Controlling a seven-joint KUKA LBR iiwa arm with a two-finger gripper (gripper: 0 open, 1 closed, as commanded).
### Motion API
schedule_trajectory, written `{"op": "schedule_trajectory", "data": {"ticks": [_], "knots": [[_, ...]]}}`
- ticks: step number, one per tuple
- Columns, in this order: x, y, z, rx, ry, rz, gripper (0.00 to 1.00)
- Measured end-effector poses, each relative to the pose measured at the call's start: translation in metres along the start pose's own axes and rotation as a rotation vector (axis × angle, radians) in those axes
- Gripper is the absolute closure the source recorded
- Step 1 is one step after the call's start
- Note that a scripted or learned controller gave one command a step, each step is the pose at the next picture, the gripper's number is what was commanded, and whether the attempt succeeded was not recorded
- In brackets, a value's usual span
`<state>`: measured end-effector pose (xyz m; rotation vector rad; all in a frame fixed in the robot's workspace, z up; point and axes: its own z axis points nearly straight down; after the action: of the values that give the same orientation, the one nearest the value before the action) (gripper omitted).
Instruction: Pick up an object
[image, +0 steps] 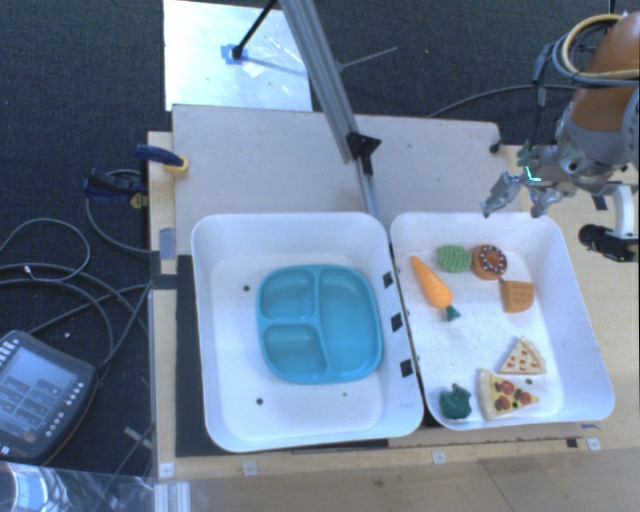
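Observation:
My gripper (520, 200) hangs above the far rim of the right bin (580, 330), its two fingers spread open with nothing between them. Inside that bin lie an orange carrot (432, 284), a green knobbly piece (453, 259), a brown donut (489, 262), a tan waffle piece (517, 296), two pizza slices (522, 358) (505, 394) and a dark green broccoli (456, 402). The donut is the closest of them, below and a little left of the fingertips.
The left bin (230, 400) holds a blue divided plate (320, 323). A slanted metal pole (330, 85) crosses the bench behind the bins. Cables and a handheld pendant (40, 392) lie on the floor to the left.

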<state>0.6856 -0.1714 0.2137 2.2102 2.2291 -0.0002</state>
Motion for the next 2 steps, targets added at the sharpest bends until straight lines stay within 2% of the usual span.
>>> {"op": "schedule_trajectory", "data": {"ticks": [1,2], "knots": [[0.008,0.005,0.047,0.003,0.002,0.001,0.0],[0.009,-0.004,0.104,0.002,0.001,0.006,0.0]]}}
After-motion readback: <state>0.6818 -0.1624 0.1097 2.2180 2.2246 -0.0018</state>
